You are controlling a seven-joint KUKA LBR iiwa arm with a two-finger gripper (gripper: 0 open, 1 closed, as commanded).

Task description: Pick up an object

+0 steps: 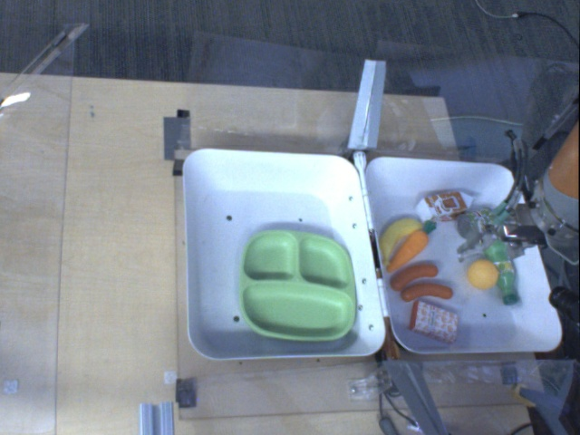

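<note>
Nearest, on the desk (pixel 91 243): green tray (pixel 297 285) in left bin (pixel 208 179). Right bin (pixel 535 329) held carrot (pixel 408 245), two sausages (pixel 420 282), carton (pixel 434 320), orange ball (pixel 482 275). Pincer (pixel 489 236) hung just above ball; open or closed, could not tell.

Even, cool overhead light fills the scene. The two shallow white plastic bins (pixel 272 175) look bright, almost washed out, with soft shadows along their inner walls. Pale glare streaks the light wooden bench (pixel 82 243). The picture is slightly soft throughout.
</note>
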